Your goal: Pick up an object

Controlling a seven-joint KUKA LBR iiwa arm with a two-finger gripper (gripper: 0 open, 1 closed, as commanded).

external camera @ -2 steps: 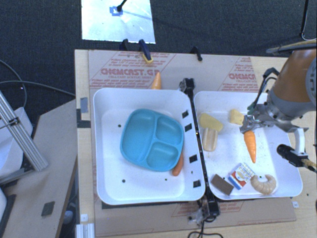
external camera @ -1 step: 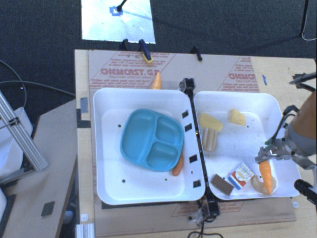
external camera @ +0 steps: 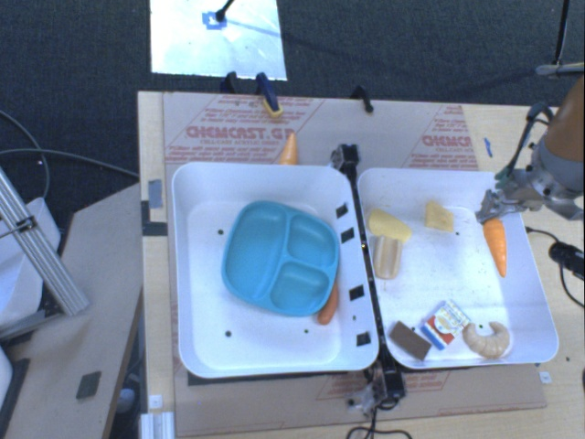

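Note:
My gripper (external camera: 498, 206) reaches in from the right and hangs over the right bin's (external camera: 530, 355) upper right corner. It is just above the top end of an orange carrot (external camera: 495, 247) that lies along the bin's right wall. Whether it touches the carrot is unclear. The same bin holds a yellow wedge (external camera: 439, 216), a yellow piece (external camera: 388, 223) on a beige cylinder (external camera: 387, 257), a brown block (external camera: 410, 340), a small red, white and blue carton (external camera: 445, 324) and a tan curled pastry (external camera: 487, 338).
The left bin (external camera: 196, 337) holds a blue divided plate (external camera: 279, 259), with a second carrot (external camera: 327, 306) tucked under its lower right edge. Another carrot (external camera: 288, 149) lies outside the bins on the cardboard at the back. A black divider (external camera: 356, 254) runs between the bins.

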